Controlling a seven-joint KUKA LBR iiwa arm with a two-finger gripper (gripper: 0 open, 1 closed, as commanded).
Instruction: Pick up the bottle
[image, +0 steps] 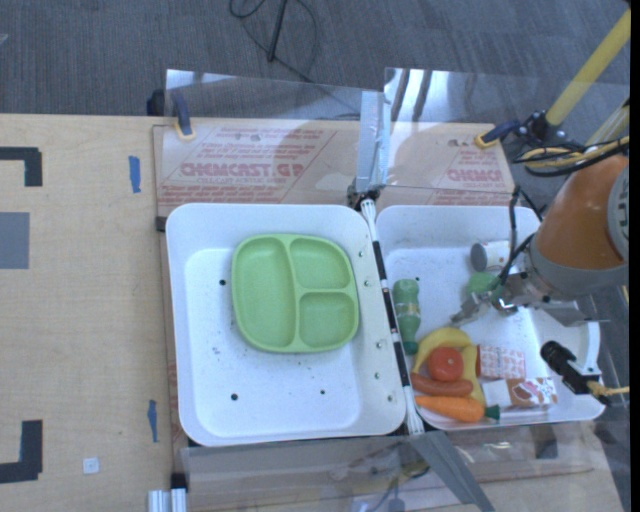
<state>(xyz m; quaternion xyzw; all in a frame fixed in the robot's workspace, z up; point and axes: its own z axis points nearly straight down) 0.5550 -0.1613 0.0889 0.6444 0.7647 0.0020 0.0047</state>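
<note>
- Two white bins are set side by side on the tabletop (80, 300); the left bin (200, 370) holds a green divided plate (295, 293).
- The bottle (406, 310), green with a pale cap end, is seen lying in the right bin (430, 240), just beside the wall shared with the left bin, its length running along that wall.
- Just beside the bottle's lower end, a heap of toy food is found: a banana (440, 340), a tomato (448, 362), a sausage (440, 386) and a carrot (450, 407), with small printed packets (500, 362) to their right.
- The arm (590, 230) is reached in from the right over the right bin.
- The jaws (487, 296) are placed low in the bin, to the right of the bottle and apart from it; whether they are spread or pressed together cannot be told.
</note>
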